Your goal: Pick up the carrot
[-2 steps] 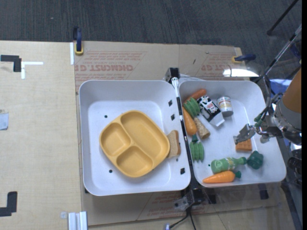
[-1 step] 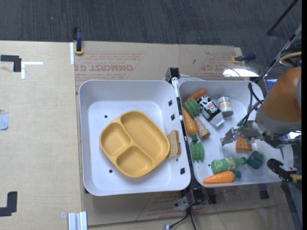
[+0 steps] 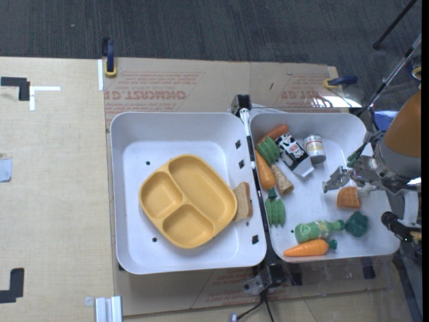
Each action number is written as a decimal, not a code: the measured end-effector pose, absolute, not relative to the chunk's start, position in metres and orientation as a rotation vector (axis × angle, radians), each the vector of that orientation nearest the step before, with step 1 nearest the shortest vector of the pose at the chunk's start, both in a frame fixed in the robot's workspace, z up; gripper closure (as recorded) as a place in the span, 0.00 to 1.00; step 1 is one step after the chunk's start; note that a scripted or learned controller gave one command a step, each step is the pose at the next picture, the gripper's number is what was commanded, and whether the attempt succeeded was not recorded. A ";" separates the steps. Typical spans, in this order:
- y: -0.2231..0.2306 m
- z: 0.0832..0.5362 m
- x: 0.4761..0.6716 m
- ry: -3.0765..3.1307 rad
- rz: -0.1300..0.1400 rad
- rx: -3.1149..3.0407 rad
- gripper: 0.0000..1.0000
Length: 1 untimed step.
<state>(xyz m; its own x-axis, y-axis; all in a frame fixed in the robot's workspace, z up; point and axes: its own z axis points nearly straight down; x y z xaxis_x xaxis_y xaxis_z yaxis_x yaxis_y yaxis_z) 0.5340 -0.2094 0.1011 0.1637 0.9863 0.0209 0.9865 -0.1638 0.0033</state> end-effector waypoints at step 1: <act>-0.177 0.267 0.480 -1.892 0.003 -2.512 0.00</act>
<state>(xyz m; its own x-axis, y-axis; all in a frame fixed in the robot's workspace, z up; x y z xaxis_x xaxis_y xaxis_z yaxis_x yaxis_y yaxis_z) 0.4797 -0.1767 0.2671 0.2762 0.9611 -0.0032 0.9611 -0.2762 0.0015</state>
